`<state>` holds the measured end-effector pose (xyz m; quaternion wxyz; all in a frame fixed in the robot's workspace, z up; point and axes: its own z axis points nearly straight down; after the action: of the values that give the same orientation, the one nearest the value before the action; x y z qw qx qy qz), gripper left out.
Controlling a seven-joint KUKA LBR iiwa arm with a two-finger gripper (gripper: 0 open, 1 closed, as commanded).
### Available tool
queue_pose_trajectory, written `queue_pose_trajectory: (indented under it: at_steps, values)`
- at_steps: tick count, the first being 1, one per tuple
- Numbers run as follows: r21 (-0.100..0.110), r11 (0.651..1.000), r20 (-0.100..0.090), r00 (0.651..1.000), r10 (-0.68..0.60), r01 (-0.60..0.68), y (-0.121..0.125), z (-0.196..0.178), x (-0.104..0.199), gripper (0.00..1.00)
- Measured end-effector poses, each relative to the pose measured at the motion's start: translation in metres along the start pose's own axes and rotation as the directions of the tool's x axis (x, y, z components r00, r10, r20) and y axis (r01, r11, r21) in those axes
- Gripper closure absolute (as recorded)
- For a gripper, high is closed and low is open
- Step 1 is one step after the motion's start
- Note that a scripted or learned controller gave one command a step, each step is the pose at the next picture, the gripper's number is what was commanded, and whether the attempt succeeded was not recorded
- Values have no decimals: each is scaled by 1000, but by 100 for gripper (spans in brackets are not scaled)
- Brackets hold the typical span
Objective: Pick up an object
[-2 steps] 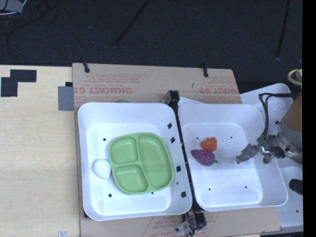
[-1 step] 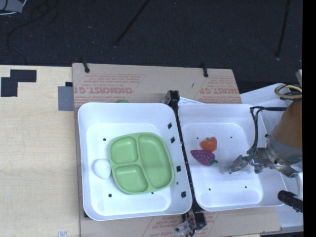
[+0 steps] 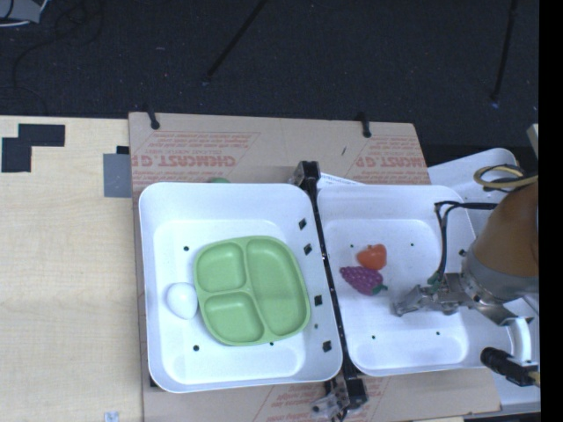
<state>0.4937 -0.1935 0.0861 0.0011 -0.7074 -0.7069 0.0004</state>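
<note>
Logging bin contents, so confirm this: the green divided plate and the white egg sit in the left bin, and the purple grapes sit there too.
Wrong on the grapes: the camera view shows them in the right bin. The green plate and egg sit in the left bin.

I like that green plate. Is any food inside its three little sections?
No food shows in the green three-section plastic plate; all its sections look bare. A white egg-shaped thing sits beside it. What lies under the plate is covered.

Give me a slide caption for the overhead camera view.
Gripper low in the right white bin beside a purple toy grape bunch and orange toy fruit.
</note>
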Motion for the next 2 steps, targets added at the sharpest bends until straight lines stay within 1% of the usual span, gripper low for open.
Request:
queue_pose_trajectory:
  at_steps: [1,2]
  values:
    - [-2,1000,0,1000,3,-3,1,-13,-1,100]
    - [-5,1000,2,1000,-2,2,9,-73,-4,100]
